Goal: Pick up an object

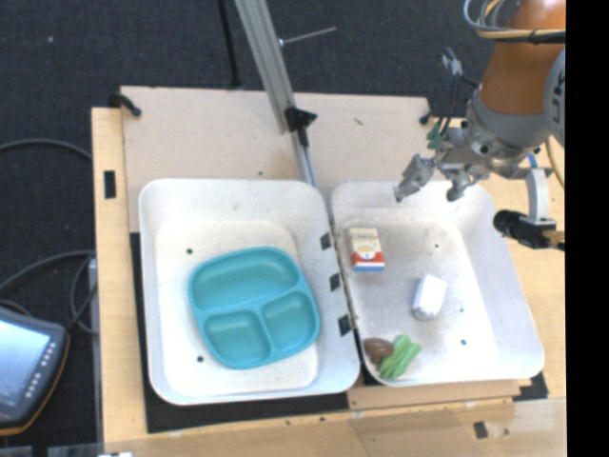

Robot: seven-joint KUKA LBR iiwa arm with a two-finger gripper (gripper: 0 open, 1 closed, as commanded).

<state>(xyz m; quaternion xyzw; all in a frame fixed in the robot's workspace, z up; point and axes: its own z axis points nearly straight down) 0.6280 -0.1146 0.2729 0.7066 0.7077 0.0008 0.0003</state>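
So the gripper (434,184) is hanging over the right bin's (504,284) far edge, fingers spread with nothing between them, well apart from the small carton (365,249).

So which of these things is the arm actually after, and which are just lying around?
Could be picked up, all in the right bin:
small box
white cylinder
green object
brown object
The end effector hangs open over that bin's far edge.

Just lying about:
teal divided tray in the left bin
metal pole
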